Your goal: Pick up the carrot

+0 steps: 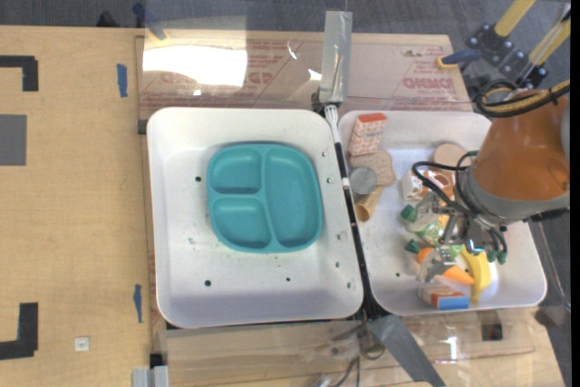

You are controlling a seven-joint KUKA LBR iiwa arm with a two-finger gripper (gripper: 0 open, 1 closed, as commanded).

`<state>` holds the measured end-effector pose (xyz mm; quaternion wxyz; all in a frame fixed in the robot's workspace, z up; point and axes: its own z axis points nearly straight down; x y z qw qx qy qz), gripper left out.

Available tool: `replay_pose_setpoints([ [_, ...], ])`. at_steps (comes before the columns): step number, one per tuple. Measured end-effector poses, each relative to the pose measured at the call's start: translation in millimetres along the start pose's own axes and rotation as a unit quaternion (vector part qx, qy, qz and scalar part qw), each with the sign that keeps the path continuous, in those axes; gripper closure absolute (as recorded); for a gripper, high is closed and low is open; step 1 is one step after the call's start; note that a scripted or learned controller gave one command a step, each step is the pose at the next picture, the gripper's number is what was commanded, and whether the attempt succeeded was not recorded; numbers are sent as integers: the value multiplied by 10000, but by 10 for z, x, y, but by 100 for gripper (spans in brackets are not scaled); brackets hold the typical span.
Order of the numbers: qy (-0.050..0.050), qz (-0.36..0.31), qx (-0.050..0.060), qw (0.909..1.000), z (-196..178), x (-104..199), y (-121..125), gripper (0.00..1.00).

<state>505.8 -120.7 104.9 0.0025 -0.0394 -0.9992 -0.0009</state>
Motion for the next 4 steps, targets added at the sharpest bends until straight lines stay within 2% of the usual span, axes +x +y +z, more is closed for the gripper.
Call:
replay_pose_setpoints([
  [1, -66, 67, 12, 10000, 146, -55, 53, 0],
  [2, -109, 1083, -1, 9941, 148, 204, -11, 0],
  [3, -160, 1071, -2, 9941, 24, 171, -3, 100],
  [4, -78, 197, -5, 9998, -824, -81, 734, 100],
])
